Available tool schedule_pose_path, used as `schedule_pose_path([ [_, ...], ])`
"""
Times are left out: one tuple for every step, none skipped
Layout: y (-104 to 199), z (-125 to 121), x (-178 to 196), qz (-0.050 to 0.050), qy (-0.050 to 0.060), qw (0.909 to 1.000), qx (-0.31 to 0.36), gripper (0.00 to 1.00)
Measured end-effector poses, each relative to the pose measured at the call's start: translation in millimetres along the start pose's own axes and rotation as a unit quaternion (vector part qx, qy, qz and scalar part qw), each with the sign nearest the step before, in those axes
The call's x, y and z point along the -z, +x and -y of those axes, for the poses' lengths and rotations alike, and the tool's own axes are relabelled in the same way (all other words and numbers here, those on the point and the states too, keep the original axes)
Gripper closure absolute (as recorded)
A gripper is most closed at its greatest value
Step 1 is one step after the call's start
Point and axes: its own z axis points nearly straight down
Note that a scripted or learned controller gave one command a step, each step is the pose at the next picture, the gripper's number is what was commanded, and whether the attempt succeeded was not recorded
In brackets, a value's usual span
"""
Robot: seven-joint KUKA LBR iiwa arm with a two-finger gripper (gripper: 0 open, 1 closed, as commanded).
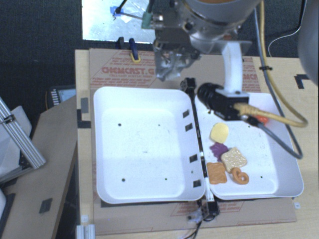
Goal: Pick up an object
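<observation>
Gripper [172,66] above left bin [107,113] rear rim, jaw state indiscernible, five small food items clustered in right bin [284,176]

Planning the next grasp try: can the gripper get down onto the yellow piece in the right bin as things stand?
Probably yes. The yellow piece lies at the top of the cluster in the right bin, open from above; only the purple piece touches its lower edge. The gripper hangs above the bins' far edge.

White bins [144,148], yellow piece [219,132], purple piece [218,150], tan cracker [234,159], orange square [216,173], orange pretzel [240,176]
</observation>
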Motion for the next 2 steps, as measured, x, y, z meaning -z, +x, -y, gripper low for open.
schedule_pose_path([
  [0.0, 0.0, -0.5, 0.0, 0.001, 1.0, 0.001, 0.0],
  [0.0, 0.0, -0.5, 0.0, 0.001, 1.0, 0.001, 0.0],
])
